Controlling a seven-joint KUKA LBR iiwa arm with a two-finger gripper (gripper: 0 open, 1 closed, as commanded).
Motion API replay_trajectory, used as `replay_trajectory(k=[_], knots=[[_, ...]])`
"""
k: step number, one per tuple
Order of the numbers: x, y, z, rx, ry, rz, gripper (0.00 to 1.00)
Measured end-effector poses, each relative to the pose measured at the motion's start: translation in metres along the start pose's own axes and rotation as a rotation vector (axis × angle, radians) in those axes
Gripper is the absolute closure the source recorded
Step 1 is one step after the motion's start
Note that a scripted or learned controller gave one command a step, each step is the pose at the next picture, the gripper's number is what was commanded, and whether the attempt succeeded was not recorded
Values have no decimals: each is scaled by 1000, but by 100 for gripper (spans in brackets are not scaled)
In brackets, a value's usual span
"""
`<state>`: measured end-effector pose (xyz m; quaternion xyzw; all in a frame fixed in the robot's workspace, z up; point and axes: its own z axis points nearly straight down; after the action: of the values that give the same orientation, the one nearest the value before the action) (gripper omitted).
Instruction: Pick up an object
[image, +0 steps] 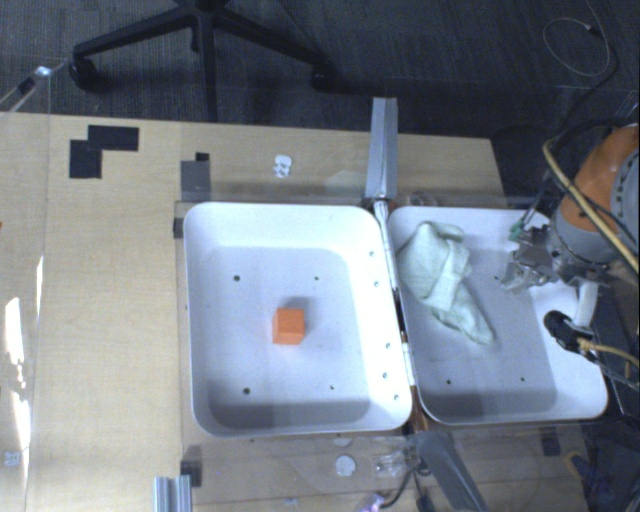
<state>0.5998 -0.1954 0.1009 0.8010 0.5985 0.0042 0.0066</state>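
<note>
Hovering at the right bin's (480, 405) edge, the end effector (527, 262), state unclear.

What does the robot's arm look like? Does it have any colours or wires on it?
The arm is grey and rounded, with a bright orange band on it. A yellowish cable loops across the orange part, and black cables run around it and hang below. At its end is a small metal gripper, grey and silvery with fiddly little parts, too small to make out in detail. Nearby there is a white piece on the arm.
</note>
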Motion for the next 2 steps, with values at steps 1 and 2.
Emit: replay_trajectory(k=[1,2], knots=[[41,50,-84,11,0,188,100],[44,61,-69,12,-2,408,100]])
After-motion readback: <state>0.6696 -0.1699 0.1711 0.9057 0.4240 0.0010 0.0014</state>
